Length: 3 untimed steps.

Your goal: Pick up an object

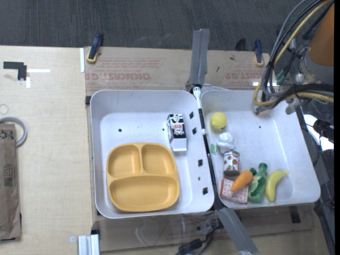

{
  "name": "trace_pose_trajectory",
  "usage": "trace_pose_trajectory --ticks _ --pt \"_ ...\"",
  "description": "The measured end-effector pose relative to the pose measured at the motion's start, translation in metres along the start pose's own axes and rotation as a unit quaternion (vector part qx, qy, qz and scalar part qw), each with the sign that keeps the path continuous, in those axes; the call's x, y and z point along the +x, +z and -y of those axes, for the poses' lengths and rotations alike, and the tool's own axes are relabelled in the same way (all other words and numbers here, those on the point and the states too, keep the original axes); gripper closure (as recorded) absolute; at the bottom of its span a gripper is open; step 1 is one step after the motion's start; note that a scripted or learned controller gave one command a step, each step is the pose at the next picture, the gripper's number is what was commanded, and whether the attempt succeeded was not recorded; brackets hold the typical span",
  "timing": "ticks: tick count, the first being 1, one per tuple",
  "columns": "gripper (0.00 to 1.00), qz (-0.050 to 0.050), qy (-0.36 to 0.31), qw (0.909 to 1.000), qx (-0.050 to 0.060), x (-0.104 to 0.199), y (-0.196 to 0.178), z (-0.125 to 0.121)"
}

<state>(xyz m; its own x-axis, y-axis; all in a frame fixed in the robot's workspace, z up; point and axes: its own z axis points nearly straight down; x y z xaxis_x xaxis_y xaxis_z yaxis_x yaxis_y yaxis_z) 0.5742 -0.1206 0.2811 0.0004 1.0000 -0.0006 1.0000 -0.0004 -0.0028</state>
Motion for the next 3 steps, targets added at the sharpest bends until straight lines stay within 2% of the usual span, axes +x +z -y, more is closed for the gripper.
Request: trace_pose_trajectory --ticks 1,2,3 --pt "0.0 0.0 -0.013 0.9999 0.0 -0.018 0.153 0.078" --pt "0.0 0.0 0.123 0.9924 0.001 0.011 0.191 0.097" --pt "1.0 0.0 0.125 0.9921 0.002 0.009 0.183 0.098"
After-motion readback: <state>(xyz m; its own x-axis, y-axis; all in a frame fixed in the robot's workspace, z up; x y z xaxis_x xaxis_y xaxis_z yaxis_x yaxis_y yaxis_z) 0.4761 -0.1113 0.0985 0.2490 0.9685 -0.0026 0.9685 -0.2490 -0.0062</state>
